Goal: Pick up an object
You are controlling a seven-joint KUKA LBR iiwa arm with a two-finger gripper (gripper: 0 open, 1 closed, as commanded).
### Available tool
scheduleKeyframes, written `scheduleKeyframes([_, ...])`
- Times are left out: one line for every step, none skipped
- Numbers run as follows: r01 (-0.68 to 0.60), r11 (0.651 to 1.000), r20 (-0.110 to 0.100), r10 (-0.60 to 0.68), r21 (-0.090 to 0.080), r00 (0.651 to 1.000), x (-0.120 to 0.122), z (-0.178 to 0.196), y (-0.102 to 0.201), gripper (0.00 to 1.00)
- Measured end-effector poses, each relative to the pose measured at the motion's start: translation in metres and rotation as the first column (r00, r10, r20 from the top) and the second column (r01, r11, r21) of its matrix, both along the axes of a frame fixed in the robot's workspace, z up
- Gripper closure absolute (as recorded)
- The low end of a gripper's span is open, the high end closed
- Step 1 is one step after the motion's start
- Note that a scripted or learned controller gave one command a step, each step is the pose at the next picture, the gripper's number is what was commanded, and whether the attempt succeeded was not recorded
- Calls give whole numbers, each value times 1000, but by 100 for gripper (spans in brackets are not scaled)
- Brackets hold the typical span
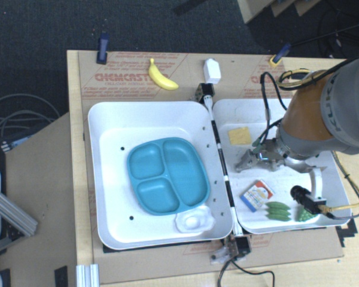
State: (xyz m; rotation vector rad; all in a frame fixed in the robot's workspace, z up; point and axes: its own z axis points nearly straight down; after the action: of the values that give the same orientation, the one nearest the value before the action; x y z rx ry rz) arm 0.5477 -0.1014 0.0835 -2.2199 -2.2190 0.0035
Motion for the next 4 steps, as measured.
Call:
scheduleKeyframes([1,1000,1,-1,0,1000,-48,1,-20,0])
scheduleKeyframes([-1,1000,5,1,0,1000,46,1,-14,0])
scheduleKeyframes([0,1000,1,0,0,1000,-69,0,-2,0])
scheduleKeyframes([-1,1000,5,1,-1,1000,-55,1,4,0])
